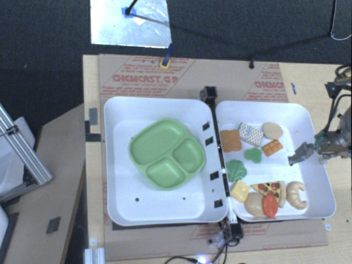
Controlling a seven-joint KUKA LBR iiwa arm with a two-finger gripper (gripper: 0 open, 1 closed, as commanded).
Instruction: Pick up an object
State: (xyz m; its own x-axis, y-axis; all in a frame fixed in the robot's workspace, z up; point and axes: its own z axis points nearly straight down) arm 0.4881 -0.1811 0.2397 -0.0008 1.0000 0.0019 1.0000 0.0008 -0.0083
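Nearest the camera, at the front edge of the counter (pixel 93 164), sat a tangle of cables (pixel 223 241) below the seam between the bins.

Left bin (pixel 118 202): white, shallow. Held one green divided plate (pixel 166 153) with three compartments, lying flat near the middle.

Divider (pixel 216 153): a dark rail with black clips between the two bins.

Right bin (pixel 313 147): white, shallow. Toy food crowded its left and front portions: brown toast slice (pixel 230 141); patterned packet (pixel 251 134) just beside it; round tan biscuit (pixel 271 130); orange waffle piece (pixel 271 147); small green leaf (pixel 253 155); larger green vegetable (pixel 236 170); yellow cheese block (pixel 240 191); tan bun (pixel 254 203); red tomato (pixel 270 206) touching the bun; pizza slice (pixel 269 188); croissant (pixel 296 194) near the right wall.

End effector (pixel 300 154): reached in from the right, over the bin's right portion, above and apart from the croissant, with bare bin floor beneath. Whether it was spread or pressed together could not be told; nothing was seen between its fingers.

Beyond the bins: printed cardboard sheet (pixel 146 73) and a shiny square panel (pixel 131 14).
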